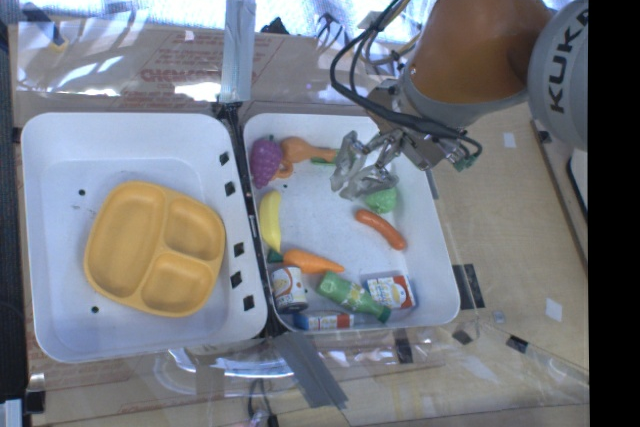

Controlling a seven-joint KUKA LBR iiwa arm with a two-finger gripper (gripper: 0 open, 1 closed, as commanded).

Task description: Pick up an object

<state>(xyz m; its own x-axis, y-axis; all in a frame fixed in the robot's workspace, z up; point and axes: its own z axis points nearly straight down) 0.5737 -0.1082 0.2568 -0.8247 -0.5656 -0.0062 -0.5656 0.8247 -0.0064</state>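
My gripper (362,171) hangs over the upper middle of the right bin (430,215), its metal fingers spread, with nothing between them. Just below and right of it lies a green item (383,199), partly under the fingertips. An orange sausage (381,228) lies below that. A purple grape bunch (265,159) and an orange piece (303,152) sit at the bin's upper left. A yellow banana (270,220) lies along the left wall. A carrot (312,262), a small can (289,288), a green bottle (352,297) and a small carton (389,291) crowd the bottom.
The left bin (60,155) holds a yellow divided plate (153,247). A divider with black clips (236,215) separates the bins. Black cables (370,35) loop from the orange wrist band (470,35) above the right bin. Cardboard and tape lie behind the bins.
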